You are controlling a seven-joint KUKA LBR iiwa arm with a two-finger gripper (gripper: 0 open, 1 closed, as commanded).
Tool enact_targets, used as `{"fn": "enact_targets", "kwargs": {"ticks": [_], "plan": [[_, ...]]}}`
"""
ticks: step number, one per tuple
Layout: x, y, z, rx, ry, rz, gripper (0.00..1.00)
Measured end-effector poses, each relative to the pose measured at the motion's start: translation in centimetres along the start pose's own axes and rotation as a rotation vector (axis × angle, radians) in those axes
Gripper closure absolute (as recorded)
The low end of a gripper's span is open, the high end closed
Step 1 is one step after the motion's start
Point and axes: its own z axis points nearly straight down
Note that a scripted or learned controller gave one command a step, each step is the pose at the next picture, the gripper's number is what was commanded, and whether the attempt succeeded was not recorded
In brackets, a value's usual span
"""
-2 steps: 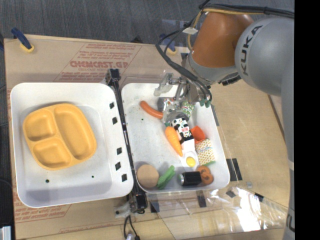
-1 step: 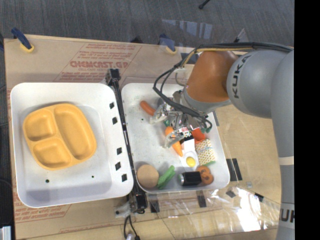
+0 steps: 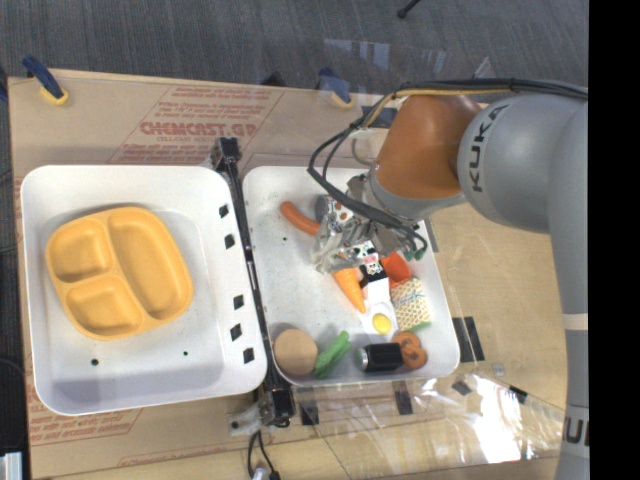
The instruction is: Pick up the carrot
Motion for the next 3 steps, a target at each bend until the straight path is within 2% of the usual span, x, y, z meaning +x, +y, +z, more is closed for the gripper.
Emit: {"fn": "enact_targets", "kwargs": {"ticks": [1, 2, 3], "plan": [[0.0, 0.0, 0.0, 0.000, 0.000, -0.001, 0.00], [5.4, -0.6, 1.3, -0.003, 0.009, 0.145, 0.00], [4.9, -0.4, 0.1, -0.001, 0.002, 0.134, 1.00]]}}
